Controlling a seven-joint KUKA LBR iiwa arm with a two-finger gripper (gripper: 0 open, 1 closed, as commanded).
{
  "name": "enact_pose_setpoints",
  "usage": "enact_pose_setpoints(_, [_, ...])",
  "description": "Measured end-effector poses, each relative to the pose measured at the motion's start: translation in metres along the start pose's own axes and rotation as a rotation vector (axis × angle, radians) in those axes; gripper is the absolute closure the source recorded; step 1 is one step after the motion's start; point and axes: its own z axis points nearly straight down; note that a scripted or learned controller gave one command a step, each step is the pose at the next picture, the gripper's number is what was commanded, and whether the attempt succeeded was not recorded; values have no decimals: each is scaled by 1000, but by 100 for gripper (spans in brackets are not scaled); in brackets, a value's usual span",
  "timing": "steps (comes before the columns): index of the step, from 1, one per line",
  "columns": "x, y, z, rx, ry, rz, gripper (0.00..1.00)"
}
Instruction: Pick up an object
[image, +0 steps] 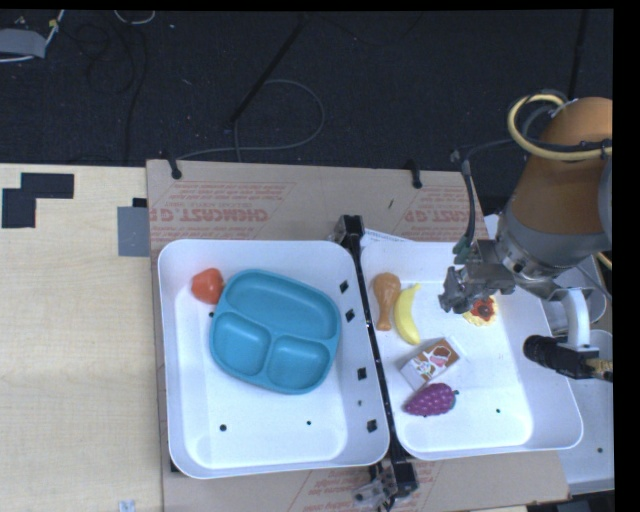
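Grey arm (560, 215) from right, pincer (466, 295) low.

A small orange-and-yellow toy (482, 312) lies in the right bin (545, 420), partly hidden.

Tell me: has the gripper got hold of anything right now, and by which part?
Cannot be told. The gripper sits right over a small orange-and-red item in the right bin, hiding any contact.

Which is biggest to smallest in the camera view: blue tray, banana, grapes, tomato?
1. blue tray, by far the largest.
2. banana.
3. grapes, close to the banana in area, so that pair is unsure.
4. tomato, smallest.
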Motion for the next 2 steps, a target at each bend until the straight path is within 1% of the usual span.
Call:
enact_pose_setpoints(1, [46, -4, 19, 1, -1, 0, 100])
enact_pose_setpoints(2, [103, -13, 35, 2, 0, 0, 100])
